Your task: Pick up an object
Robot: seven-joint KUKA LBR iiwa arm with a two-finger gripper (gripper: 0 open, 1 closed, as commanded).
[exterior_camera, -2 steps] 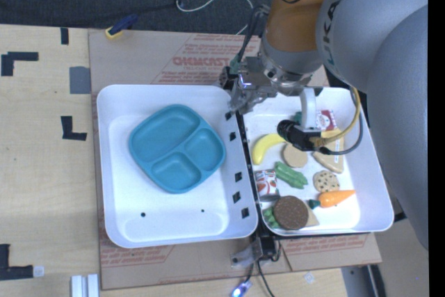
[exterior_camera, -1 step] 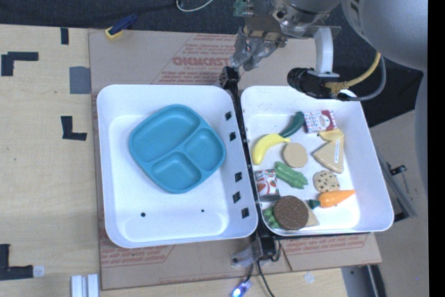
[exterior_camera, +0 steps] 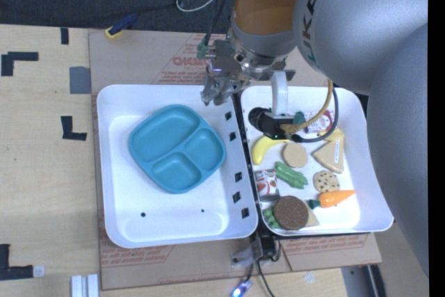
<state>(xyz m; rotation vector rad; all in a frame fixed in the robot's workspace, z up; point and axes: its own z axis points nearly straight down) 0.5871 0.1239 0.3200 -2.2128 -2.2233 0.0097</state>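
Note:
My gripper [exterior_camera: 220,90] hangs over the back end of the wall between the two bins, with the grey arm and its orange band above it. I see nothing held in it. In the right bin [exterior_camera: 372,209] lie a yellow banana [exterior_camera: 264,148], a round tan cracker [exterior_camera: 295,155], a green pea pod [exterior_camera: 290,175], a cheese wedge [exterior_camera: 332,153], a chip cookie [exterior_camera: 325,181], a carrot [exterior_camera: 336,198], a brown patty [exterior_camera: 290,212] and a small can [exterior_camera: 267,183]. All lie in front of the gripper and to its right.
A blue divided plate [exterior_camera: 177,148] lies tilted in the left bin [exterior_camera: 118,219]. A white and red packet [exterior_camera: 320,124] sits at the back of the right bin. Brown cardboard [exterior_camera: 153,59] lies under both bins.

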